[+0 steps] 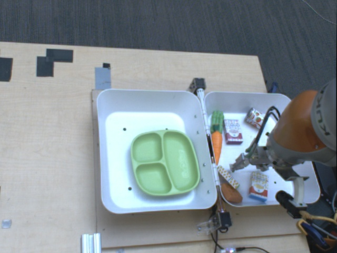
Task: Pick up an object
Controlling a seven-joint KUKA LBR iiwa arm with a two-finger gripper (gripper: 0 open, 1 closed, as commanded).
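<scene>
The arm (pixel 303 128) reaches in from the right over the right bin (pixel 274 98), with the gripper (pixel 247 161) low near the bin's centre; whether it is clenched or released cannot be told. No object looks lifted. Candidates lie in that bin: toy carrot (pixel 216 136), red carton (pixel 232 130), small packet (pixel 258 185) and brown piece (pixel 230 193) at the lower edge. The green divided plate (pixel 165 163) sits in the left bin (pixel 121 101). Judgement: pick not yet made; grasp and lift remain.

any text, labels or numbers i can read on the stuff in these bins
None can be read.
red and white packet: printing too blurred to read.
orange and white carton: printing too small to read.
small can: label blurred.
green divided plate, toy carrot: no text seen.
</scene>
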